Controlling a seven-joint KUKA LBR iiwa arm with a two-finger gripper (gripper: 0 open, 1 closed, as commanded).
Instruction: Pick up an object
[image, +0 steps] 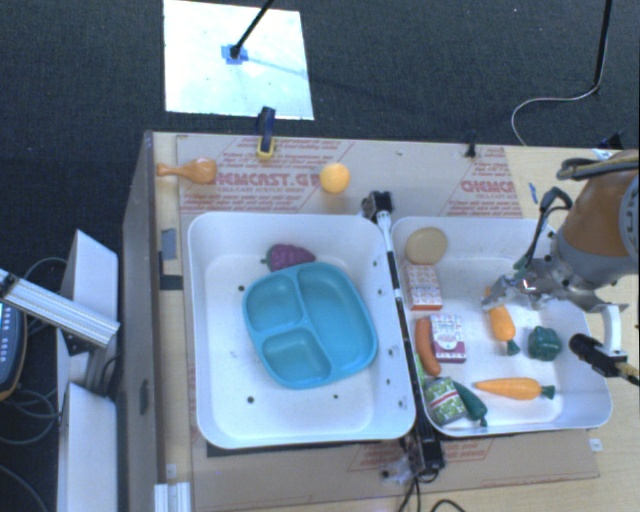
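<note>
My gripper (512, 289) hangs low over the right bin (590, 405), at its right side, on the arm that comes in from the right. Just below it lies a small orange vegetable with a green tip (501, 325). A dark green vegetable (544, 342) sits to the right of that. Near the bin's front lie a long carrot (513, 388) and a green packet (450, 398). Further left are a red sausage (426, 345), a small red and white box (447, 337), a pink wafer block (424, 287) and a tan round cookie (427, 244).
The left bin (225, 300) holds a blue divided plate (308, 323) and a purple bunch of grapes (289, 256). On the cardboard behind the bins lie an orange ball (334, 178) and a tan drumstick (190, 171). A black and white rod (390, 265) runs between the bins.
</note>
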